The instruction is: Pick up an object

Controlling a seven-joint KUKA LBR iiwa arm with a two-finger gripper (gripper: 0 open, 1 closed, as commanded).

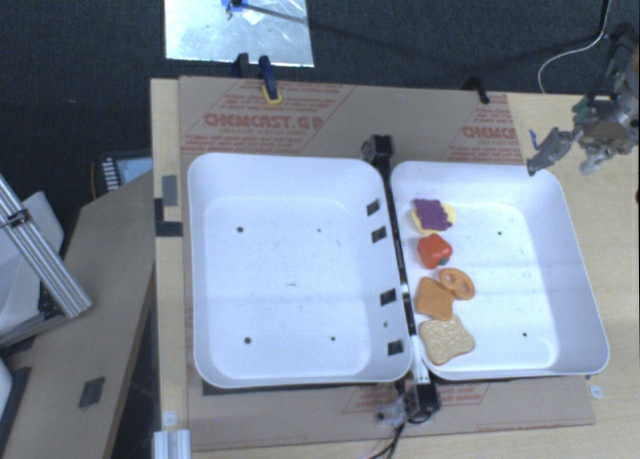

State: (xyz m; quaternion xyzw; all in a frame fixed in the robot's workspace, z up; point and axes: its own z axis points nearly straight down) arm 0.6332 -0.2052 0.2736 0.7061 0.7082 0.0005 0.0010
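At the frame's right edge the grey two-finger gripper (568, 150) hangs spread and empty, needing to descend toward the red toy pepper (434, 249).

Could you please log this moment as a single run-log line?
gripper: above right white bin's far corner, holding nothing | targets: purple-and-yellow toy, red toy pepper, tan toast slice | stage: pre-grasp

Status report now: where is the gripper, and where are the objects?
Gripper above right bin's far right corner, carrying nothing. Five toy foods along right bin's left wall. Nothing in the way.
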